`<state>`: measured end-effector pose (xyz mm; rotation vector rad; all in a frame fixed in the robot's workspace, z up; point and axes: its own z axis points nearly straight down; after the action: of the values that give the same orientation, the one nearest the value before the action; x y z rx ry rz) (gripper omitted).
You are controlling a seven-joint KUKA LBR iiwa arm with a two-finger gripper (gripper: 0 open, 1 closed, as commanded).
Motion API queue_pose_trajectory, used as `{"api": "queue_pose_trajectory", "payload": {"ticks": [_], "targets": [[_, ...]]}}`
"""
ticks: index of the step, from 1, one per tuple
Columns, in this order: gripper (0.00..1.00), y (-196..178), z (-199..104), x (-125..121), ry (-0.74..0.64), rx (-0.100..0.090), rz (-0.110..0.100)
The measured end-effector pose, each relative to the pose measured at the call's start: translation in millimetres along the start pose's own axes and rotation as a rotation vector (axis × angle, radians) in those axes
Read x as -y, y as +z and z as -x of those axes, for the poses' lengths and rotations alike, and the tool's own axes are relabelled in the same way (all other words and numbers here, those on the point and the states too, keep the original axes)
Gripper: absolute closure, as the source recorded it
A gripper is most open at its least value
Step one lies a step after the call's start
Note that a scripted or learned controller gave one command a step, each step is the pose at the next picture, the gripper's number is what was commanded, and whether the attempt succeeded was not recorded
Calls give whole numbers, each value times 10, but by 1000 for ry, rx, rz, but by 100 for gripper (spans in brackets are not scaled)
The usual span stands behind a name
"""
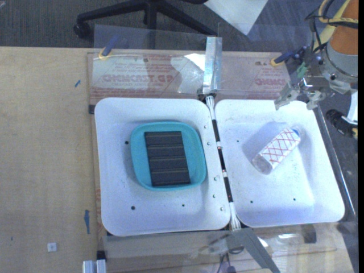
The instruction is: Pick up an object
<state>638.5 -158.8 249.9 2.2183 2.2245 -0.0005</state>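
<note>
**Tool at the right bin's far corner**

Tool (300,93) of mine hangs over the far right corner of the right bin (318,201), near its rim; how it is set I cannot tell, and I see nothing in it. Well apart from it, the white tube with a red lattice (277,148) lies tilted mid-bin, bare floor all round. In the left bin (114,203), a teal tray (138,158) holds a dark slatted block (166,158), clear of every wall.

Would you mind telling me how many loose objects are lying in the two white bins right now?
2. A teal dish holding a dark ridged block lies in the left bin; a white tube with red crosshatching lies in the right bin.
</note>
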Motion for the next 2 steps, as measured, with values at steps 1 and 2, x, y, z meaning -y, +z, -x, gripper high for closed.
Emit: {"api": "queue_pose_trajectory", "payload": {"ticks": [1,2], "targets": [[0,1185,580,63,-108,1,1],[0,1465,564,428,-170,-1,7]]}}
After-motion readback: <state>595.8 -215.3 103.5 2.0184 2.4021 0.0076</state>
